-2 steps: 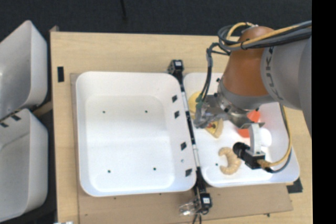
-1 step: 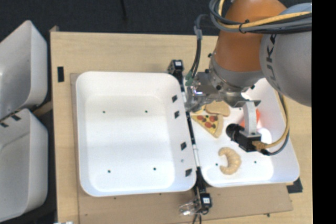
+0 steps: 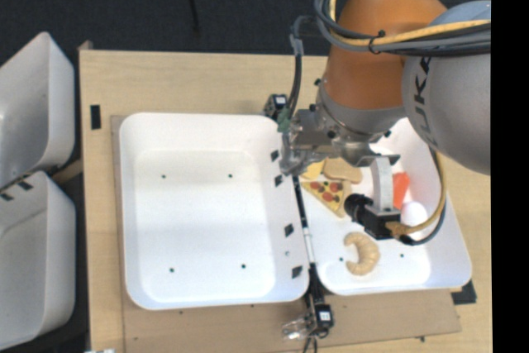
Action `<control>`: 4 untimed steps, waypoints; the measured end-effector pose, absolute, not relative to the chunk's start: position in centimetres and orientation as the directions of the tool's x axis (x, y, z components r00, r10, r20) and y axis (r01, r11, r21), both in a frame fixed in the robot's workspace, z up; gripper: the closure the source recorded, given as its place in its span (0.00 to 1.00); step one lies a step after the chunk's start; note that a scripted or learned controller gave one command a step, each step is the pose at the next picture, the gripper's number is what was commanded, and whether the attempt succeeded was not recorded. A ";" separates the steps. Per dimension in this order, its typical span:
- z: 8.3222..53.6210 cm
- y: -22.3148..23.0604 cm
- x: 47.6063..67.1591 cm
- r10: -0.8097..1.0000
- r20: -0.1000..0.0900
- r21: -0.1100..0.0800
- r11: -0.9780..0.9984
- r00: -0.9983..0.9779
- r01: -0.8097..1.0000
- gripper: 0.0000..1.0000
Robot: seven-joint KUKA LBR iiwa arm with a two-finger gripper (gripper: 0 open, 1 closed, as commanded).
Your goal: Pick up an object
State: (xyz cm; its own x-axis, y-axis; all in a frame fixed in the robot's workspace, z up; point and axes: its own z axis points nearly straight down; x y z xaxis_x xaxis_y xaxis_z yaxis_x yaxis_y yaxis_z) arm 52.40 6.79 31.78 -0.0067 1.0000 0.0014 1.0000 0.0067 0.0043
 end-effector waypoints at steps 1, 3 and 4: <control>27.4 1.3 50.8 1.000 -0.003 -0.003 -0.005 0.005 1.000 1.00; 36.2 10.9 49.9 1.000 0.002 0.004 0.009 -0.009 1.000 1.00; 41.5 17.7 48.9 1.000 0.004 0.005 0.010 -0.010 1.000 1.00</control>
State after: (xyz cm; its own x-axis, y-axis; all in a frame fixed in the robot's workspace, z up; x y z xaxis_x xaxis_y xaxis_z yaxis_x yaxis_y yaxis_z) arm 48.93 17.72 41.49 -0.0105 0.9999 0.0041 0.9999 0.0105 0.0054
